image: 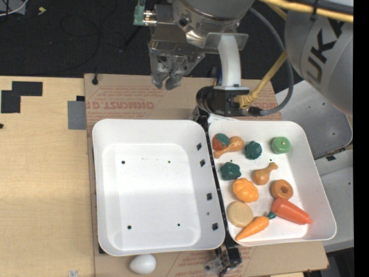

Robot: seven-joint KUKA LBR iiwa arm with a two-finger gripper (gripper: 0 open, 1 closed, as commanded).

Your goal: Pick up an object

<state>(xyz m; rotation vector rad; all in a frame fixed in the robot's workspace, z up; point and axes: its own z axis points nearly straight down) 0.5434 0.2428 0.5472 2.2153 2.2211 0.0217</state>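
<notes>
From above, the gripper (169, 79) is seen raised behind the left bin (109, 212), over cardboard; its fingers appear drawn together, grasping nothing. Toy foods are gathered in the right bin (320, 212): a carrot (253, 226), a green apple (281, 145), a drumstick (264, 173). A white egg (142, 264) lies on the surface before the left bin

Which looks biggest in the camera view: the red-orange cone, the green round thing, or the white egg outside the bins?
1. Red-orange cone
2. White egg
3. Green round thing

The egg lies nearer the camera, so this ranking is unsure.
</notes>
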